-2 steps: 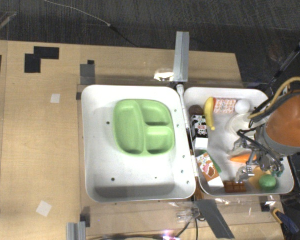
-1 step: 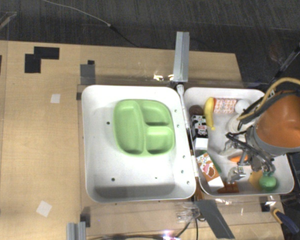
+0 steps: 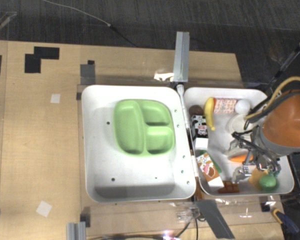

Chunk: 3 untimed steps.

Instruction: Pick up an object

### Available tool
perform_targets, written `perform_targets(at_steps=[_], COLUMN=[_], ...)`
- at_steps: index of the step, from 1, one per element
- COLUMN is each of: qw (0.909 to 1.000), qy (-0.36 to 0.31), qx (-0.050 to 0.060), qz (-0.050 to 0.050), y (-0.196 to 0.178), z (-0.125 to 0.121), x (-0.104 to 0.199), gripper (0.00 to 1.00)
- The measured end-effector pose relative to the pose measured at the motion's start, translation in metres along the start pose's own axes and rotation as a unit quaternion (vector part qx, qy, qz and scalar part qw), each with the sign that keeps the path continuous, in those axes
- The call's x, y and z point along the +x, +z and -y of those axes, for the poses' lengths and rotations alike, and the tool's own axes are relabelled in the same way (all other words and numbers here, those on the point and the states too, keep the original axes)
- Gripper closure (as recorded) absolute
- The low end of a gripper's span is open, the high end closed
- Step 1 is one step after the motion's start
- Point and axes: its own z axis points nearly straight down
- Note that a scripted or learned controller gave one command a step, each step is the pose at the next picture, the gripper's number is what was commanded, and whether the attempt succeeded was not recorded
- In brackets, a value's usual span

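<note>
Hovering low in the right bin (image 3: 290, 184), gripper (image 3: 247, 170) sitting almost directly over the orange carrot (image 3: 236, 158) lying crosswise just to its left, finger state impossible to tell, nothing visibly pinched.

You look down on a pale wooden bench (image 3: 35, 149) with black patches (image 3: 40, 58) near its far left. Beyond it lies dark grey carpet (image 3: 140, 9), crossed by a thin pale cable (image 3: 65, 6). A grey metal post (image 3: 181, 56) stands at the bench's far edge.
</note>
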Motion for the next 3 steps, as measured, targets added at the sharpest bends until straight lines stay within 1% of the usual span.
perform_targets(at_steps=[1, 2, 3], qw=[0.9995, 0.9911, 0.9869], qy=[-0.032, -0.133, -0.161], qx=[0.003, 0.002, 0.003], qz=[0.001, 0.002, 0.001], y=[0.000, 0.000, -0.001], z=[-0.003, 0.006, -0.012], x=[0.000, -0.003, -0.005], gripper=[0.00, 0.00, 0.00])
